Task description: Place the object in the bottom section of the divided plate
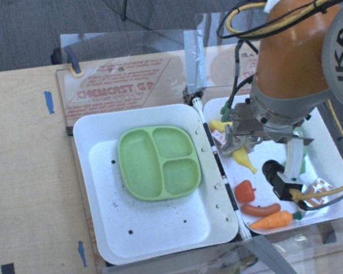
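Toy food lies scattered in the right bin (pixel 342 160) — a yellow banana-like piece (pixel 244 159) near its left wall, a red pepper (pixel 244 190), a red sausage (pixel 261 208) and an orange carrot (pixel 271 221) along its near edge. Which one is the task's object cannot be told; all look like light, stiff, smooth plastic, likely slippery, and best pinched across the narrow middle.

The green divided plate (pixel 160 162) sits in the left bin (pixel 109 237), toward its far right corner, all three sections bare.

The grey arm (pixel 289 53) with its orange band reaches over the right bin, wrist bent downward. Its claw (pixel 238 136) hangs just above the yellow piece, near the bin's left wall — whether it is wide, narrow or gripping anything cannot be told from this angle.
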Robot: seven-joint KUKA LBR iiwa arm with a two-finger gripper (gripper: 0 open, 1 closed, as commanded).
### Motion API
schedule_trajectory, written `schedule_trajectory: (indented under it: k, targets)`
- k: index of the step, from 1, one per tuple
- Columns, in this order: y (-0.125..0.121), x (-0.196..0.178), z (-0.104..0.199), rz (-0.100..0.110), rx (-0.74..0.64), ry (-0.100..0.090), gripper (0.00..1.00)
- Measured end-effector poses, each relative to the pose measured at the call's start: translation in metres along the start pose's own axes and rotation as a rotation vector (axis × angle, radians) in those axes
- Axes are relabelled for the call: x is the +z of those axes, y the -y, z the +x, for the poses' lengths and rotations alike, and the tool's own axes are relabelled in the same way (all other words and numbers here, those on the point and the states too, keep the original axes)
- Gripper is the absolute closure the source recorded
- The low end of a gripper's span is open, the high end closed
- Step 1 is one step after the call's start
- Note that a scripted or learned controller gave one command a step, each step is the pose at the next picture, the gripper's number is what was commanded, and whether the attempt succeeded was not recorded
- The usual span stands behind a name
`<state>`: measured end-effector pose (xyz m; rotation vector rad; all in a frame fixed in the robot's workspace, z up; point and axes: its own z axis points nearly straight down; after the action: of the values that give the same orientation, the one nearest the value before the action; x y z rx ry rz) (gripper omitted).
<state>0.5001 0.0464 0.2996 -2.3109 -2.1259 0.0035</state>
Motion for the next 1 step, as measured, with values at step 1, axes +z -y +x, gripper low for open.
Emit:
schedule_trajectory:
  k: [1]
  targets:
    - [-0.0475, 0.0322, 0.0768, -0.004, -0.071, 0.000, 1.00]
